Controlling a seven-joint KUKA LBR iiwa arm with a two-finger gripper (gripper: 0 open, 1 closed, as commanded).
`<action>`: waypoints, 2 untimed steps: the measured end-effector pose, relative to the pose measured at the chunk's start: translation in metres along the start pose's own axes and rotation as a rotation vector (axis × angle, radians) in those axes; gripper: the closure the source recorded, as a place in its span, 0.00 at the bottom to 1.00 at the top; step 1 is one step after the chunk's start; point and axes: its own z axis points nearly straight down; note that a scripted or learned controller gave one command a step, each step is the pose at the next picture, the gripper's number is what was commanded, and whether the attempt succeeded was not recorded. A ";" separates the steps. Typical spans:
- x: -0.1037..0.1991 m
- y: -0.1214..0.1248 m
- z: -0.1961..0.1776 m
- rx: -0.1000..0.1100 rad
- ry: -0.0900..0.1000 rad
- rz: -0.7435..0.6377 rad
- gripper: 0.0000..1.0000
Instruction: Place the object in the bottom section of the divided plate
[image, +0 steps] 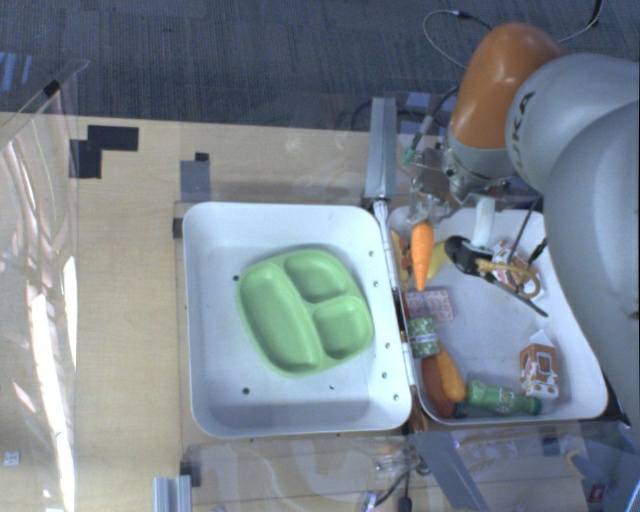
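task's thing: the carrot (421, 258), judged to be the object since it sits nearest the gripper; it lies well right of the divided plate (300, 312), in the right bin (490, 330), just past the wall between the bins.
gripper (428, 212): up and right of the plate, right at the carrot's far end.
claw state: cannot tell from this slant whether it is apart, together or clamped on the carrot.
plate: green, three sections, nothing in them, mid left bin (215, 260).
risk, grip: a hold on the carrot's narrow end would likely be weak, so it may swing or slip out.
risk, crossing: a low carry toward the plate could knock the carrot on the bin wall (392, 290).
risk, target: the plate sits turned, so a drop could land on a ridge or in the wrong section.
nearby: right of the plate, two small packets (428, 305), an orange-brown piece (445, 378), a green tube (500, 400) and a small box (538, 368).
in the way: only the bin wall, by my reading.
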 end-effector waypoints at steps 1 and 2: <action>0.056 -0.085 0.000 0.001 0.003 -0.167 1.00; 0.096 -0.115 -0.056 0.002 0.003 0.042 1.00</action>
